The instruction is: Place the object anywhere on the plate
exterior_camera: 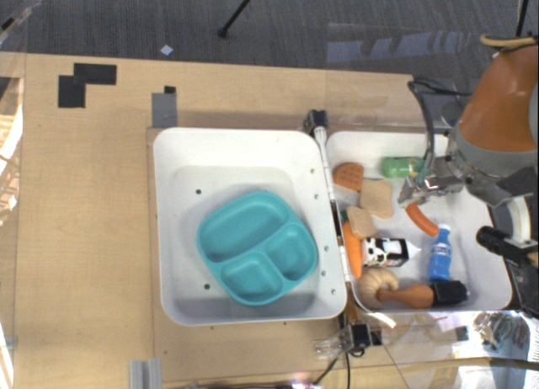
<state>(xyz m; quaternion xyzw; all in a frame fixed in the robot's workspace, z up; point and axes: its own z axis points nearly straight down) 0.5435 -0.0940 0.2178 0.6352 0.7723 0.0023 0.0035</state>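
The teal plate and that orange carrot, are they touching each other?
Apart. The camera view shows the teal plate lying in the left bin, and the carrot in the right bin, with both bins' white rims between them.

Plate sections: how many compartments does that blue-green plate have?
3. The plate lies in the left bin: one long compartment along its upper-left side, and two smaller ones, at the bottom and at the right.

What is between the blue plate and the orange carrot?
In the camera view, the carrot lies along the right bin's left wall. Between it and the teal divided plate come bare white floor of the left bin and the two bins' adjoining rims.
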